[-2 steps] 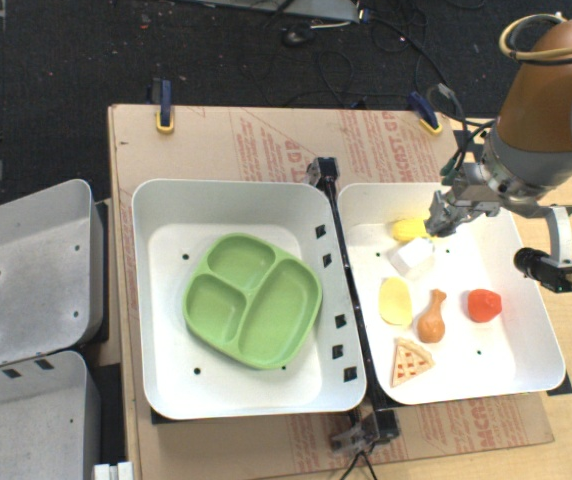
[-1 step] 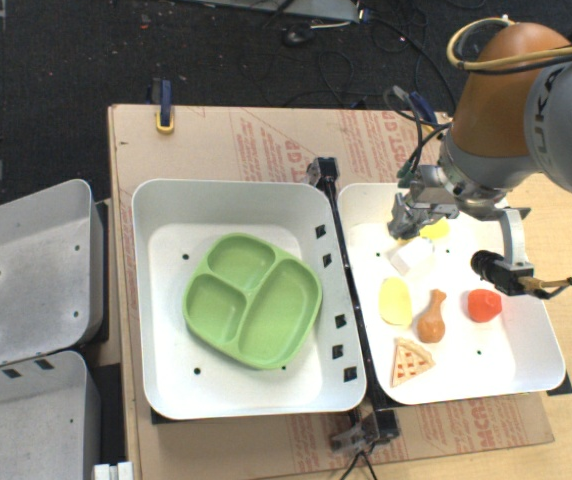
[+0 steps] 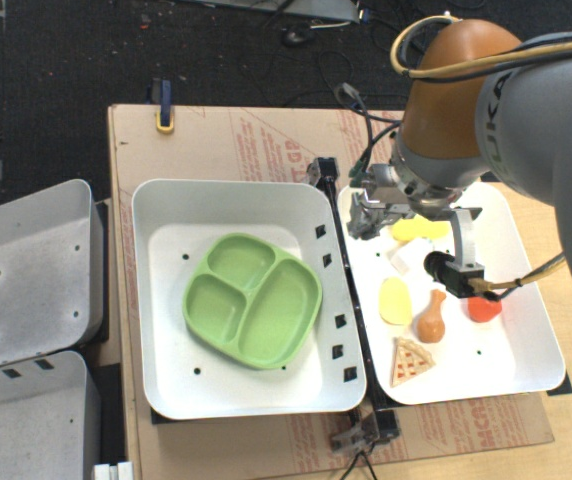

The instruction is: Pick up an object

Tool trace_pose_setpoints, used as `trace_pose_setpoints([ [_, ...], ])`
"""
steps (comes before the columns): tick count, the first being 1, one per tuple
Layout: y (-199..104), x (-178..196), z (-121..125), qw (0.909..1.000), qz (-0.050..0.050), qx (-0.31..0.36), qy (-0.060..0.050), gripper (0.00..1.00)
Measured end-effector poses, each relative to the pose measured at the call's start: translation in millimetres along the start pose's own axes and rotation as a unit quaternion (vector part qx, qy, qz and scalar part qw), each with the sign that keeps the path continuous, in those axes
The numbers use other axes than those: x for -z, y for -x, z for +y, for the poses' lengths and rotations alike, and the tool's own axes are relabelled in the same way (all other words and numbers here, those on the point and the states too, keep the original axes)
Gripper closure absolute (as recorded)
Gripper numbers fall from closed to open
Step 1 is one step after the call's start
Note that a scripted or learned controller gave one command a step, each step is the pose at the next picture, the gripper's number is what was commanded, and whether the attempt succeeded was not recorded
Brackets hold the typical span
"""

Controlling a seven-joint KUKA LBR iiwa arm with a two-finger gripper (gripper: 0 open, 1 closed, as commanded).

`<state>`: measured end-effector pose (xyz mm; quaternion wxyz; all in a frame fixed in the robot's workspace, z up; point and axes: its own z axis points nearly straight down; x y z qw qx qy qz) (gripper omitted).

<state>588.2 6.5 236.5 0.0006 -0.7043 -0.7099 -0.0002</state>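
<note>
The small yellow plastic block [image 3: 418, 230] lies in the right white bin [image 3: 536, 358] under the gripper [image 3: 406, 213], whose opening I cannot tell, so a descent may nudge it towards the pale yellow oval piece [image 3: 396, 301].

Toy food pieces scattered in the right bin [image 3: 526, 358], a green tray in the left bin [image 3: 166, 268].

The right bin holds a yellow piece [image 3: 418, 230] near its upper middle, partly under the arm, with a small white scrap [image 3: 400, 259] just below it. A pale yellow oval piece [image 3: 395, 301] lies flat left of centre; beside it is a tan drumstick [image 3: 430, 318], tilted, its thin end pointing up. A red-orange piece [image 3: 483, 309] sits to the right of the drumstick. A pizza slice [image 3: 409, 362] lies nearest the front edge. The divided green plate [image 3: 253, 299] lies flat, turned at a slant, with three compartments.
</note>
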Motion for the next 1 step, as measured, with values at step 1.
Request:
trace_pose_setpoints([
  [1,-49.0,-10.8,1.8,1.0,-0.001,-0.001,0.0,1.0],
])
